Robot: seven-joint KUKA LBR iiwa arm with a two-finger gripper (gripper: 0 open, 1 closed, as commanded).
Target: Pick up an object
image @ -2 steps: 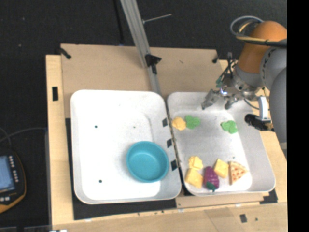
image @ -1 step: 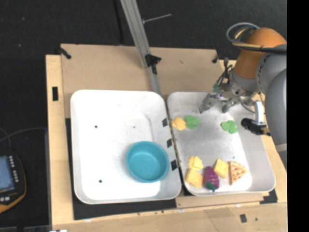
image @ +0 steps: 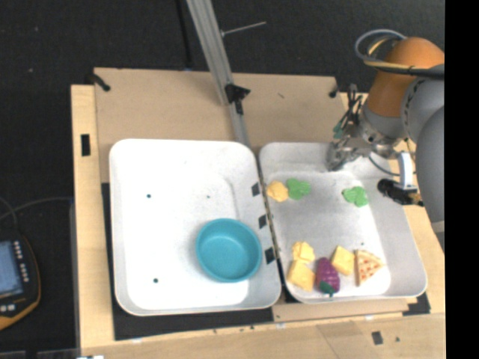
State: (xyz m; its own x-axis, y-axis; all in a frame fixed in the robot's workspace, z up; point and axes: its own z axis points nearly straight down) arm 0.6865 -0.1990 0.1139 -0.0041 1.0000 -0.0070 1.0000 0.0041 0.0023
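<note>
So here's the setup: tan worktop (image: 172,103) with two shallow white bins side by side. The left bin (image: 165,178) has a blue bowl (image: 227,249) sitting toward its near right corner, close to the divide between the bins. The right bin (image: 389,230) has all the small stuff. Up in the middle there's a yellow piece (image: 278,191) touching a green leafy piece (image: 299,188), and a second green piece (image: 355,196) sits well apart from them toward the right. Along the near edge there's a cluster: two yellow chunks (image: 301,264) stacked close together on the left, a purple grape bunch (image: 327,275) just beside them, a yellow cheese-looking wedge (image: 343,259) next to that, and a pizza slice (image: 367,265) at the right end. The arm (image: 397,81) comes in from the right with its orange band up top, and the pincer (image: 340,155) hangs over the far edge of the right bin, up near its back right corner. It's too small and dark to make out how it's set, honestly can't tell, and I see nothing gripped in it. Nearest thing to it is that lone green piece, which lies on the bin floor apart from it. A grey metal pole (image: 213,51) slants down across the back of the worktop toward the gap between the bins.
</note>
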